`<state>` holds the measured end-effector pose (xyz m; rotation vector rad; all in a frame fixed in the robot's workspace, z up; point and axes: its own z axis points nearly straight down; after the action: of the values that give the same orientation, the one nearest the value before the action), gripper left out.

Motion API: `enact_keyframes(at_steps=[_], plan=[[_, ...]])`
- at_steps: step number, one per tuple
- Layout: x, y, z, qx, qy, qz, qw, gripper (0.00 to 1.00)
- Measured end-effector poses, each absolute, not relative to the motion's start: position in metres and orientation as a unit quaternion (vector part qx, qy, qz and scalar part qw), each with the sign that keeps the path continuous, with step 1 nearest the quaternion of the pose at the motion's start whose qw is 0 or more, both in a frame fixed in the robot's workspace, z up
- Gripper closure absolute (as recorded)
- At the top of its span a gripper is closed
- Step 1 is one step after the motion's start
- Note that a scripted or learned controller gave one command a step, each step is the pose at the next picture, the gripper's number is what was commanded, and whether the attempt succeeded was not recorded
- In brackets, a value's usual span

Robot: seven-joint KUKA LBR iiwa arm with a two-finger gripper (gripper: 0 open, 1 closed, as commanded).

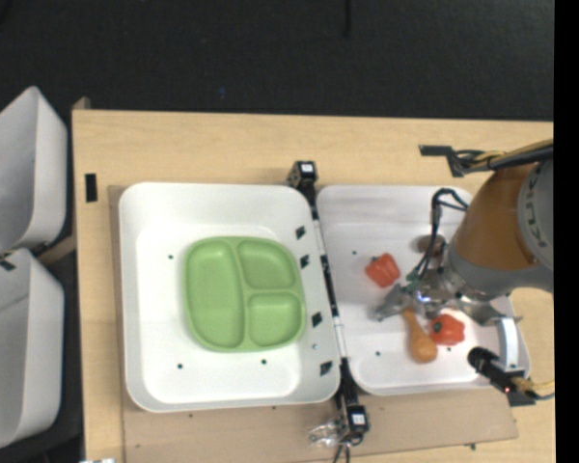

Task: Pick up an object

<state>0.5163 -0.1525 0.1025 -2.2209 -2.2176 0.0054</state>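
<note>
The grey two-finger gripper (398,304) is down inside the right-hand shallow white bin (367,215), reaching in from the right on the grey arm with the orange band (497,225). How its tips stand is too small and blurred to call: I cannot tell.

Objects are crowded around it. A small red-orange block (382,269) lies just beyond the gripper, toward the far side, near it but apart. On the near side, an orange carrot-shaped piece (420,340) lies close under the wrist, and a red rounded toy with a green top (449,329) sits right beside it, touching or almost so. Nothing is plainly seen between the gripper's tips.

Over in the left-hand shallow white bin (150,258) lies a light green plastic plate with three compartments (241,291), about centred. Both bins sit side by side on the pale wooden bench (193,148).
</note>
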Motion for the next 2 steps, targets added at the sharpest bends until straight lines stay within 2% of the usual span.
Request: enact_keyframes(at_steps=[1, 2], plan=[[0.516, -0.153, 0.100, -0.708, -0.706, 0.0005, 0.001, 0.00], [0.517, -0.155, 0.110, -0.710, -0.704, 0.0001, 0.000, 1.00]])
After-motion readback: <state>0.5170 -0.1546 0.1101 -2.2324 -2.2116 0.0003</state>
